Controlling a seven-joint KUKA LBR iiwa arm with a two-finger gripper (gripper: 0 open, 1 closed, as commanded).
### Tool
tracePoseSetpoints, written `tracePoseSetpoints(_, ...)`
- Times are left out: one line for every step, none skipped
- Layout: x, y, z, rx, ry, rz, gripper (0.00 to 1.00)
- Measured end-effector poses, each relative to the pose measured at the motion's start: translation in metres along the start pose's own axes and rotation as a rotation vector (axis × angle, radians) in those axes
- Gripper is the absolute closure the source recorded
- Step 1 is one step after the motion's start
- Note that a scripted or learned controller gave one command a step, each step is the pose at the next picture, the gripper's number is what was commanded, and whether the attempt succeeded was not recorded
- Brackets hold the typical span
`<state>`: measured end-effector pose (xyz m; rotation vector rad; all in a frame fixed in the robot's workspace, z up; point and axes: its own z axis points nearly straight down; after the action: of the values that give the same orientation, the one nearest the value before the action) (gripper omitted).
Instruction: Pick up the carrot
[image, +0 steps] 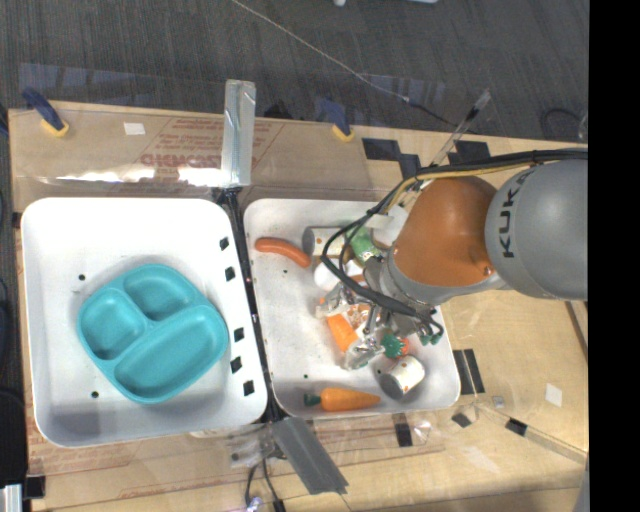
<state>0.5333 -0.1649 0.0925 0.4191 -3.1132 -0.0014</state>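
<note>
Lying along the near wall of the right bin (262, 330), the carrot (345, 400) has its long axis running nearly left to right, parallel to that wall, with the green stalk end pointing left toward the divider and the orange tip pointing right. The arm (500, 235) reaches in from the right and hangs over the middle of this bin, its orange band and cables covering much of the clutter below. The gripper (372, 325) sits low among small items beyond the carrot and apart from it; whether it is wide or narrow cannot be told, as cables and wrist hide it. Just right of the carrot's tip lies a small silver cup (402, 377). A sausage (283, 249) lies near the bin's far left corner. The left bin (50, 260) holds a teal divided plate (150, 330).
</note>
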Motion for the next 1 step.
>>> tracePoseSetpoints(-0.0058,0.0412,0.0013,-0.002,0.002,0.051,0.0)
